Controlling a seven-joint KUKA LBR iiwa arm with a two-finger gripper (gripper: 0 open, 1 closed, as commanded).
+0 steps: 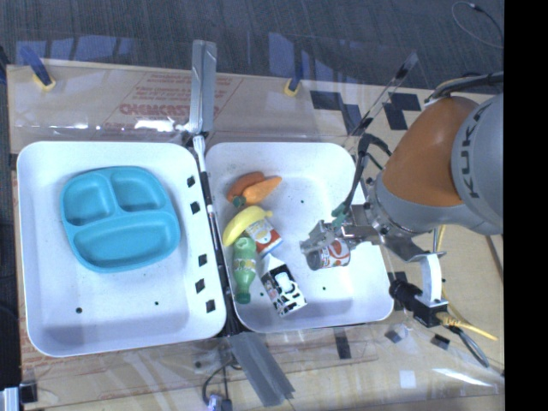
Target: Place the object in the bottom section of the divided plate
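The blue divided plate (120,217) lies in the left bin (51,315), its large bottom section (128,240) bare. My gripper (320,243) hangs low over the right bin (300,169), right of its middle. A small silver can with a red label (337,254) lies tilted directly under and against the gripper's tip. Whether the can sits inside the grip is hidden by the gripper body.
Along the right bin's left side lie an orange carrot (253,187), a yellow banana (241,224), a green bottle (244,266), a red-and-white packet (267,240) and a black-and-white box (283,289). The arm (428,174) covers the bin's right edge.
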